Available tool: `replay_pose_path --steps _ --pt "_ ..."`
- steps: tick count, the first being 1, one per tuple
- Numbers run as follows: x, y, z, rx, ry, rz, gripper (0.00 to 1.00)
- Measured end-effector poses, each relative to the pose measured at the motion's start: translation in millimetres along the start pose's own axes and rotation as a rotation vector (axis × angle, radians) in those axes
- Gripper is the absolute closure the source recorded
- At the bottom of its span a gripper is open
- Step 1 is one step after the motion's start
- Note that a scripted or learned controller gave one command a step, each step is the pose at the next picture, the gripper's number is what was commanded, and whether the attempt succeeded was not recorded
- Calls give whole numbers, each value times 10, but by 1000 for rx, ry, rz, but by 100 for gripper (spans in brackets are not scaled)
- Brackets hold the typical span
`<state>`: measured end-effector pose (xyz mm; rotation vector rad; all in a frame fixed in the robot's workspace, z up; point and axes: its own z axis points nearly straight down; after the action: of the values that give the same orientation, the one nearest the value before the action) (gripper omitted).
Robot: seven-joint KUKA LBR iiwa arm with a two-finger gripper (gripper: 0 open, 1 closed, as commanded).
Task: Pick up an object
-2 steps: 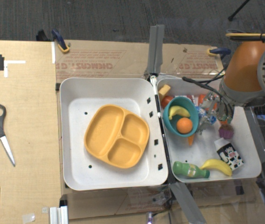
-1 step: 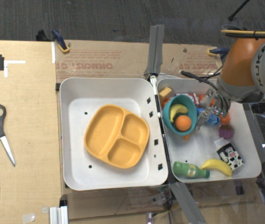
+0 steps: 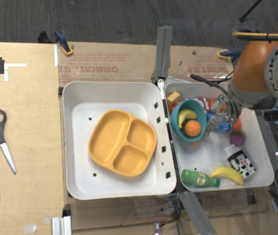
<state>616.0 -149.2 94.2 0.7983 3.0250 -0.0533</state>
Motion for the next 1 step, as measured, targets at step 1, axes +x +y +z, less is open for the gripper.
replay_pose_path --steps 1 --pt "-21 28 -12 -2 -4 88 0"
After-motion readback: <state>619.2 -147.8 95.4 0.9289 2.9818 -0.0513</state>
